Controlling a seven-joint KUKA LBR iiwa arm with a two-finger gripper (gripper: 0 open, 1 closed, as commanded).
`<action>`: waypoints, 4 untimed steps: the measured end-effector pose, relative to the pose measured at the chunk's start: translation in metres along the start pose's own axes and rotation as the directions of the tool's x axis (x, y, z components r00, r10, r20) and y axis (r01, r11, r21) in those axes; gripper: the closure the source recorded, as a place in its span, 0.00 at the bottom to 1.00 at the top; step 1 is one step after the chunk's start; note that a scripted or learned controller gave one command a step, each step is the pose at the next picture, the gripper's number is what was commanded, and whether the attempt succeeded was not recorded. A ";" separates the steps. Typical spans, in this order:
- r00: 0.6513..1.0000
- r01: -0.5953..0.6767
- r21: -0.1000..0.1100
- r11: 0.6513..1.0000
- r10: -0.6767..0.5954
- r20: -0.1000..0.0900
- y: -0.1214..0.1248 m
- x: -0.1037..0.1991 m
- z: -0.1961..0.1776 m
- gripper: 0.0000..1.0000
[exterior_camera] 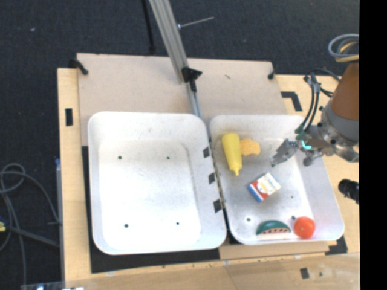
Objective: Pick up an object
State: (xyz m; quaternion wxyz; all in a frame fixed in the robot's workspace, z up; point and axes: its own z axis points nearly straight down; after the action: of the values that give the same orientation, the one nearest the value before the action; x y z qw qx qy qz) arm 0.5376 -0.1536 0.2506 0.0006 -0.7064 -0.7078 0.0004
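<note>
- Jaws spread and empty, the gripper hovers at the right bin's three o'clock edge.
- Descending there risks striking the wall; the carton lies at seven o'clock.

Two white bins: left bin plain white with a few dark dots, right bin white too. Yellow mustard bottle, beside it a paler yellow-orange lumpy piece. Small carton white with blue and red print. Watermelon slice dark green rim, red inside. Tomato orange-red. Arm grey, orange band above wrist; gripper grey metal with a teal spot. Bench light tan wood, black corner marks. Floor dark charcoal carpet. Silver aluminium rail.
</note>
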 end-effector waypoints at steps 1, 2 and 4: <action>1.000 -0.001 -0.005 1.000 0.001 0.001 0.001 0.000 -0.002 0.00; 1.000 -0.004 0.002 1.000 0.004 0.002 -0.005 -0.010 0.052 0.00; 1.000 -0.005 0.000 1.000 0.005 0.002 -0.011 -0.007 0.151 0.00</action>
State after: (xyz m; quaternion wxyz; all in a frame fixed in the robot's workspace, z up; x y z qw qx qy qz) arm 0.5262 -0.1604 0.0994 0.0002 -0.7080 -0.7062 0.0011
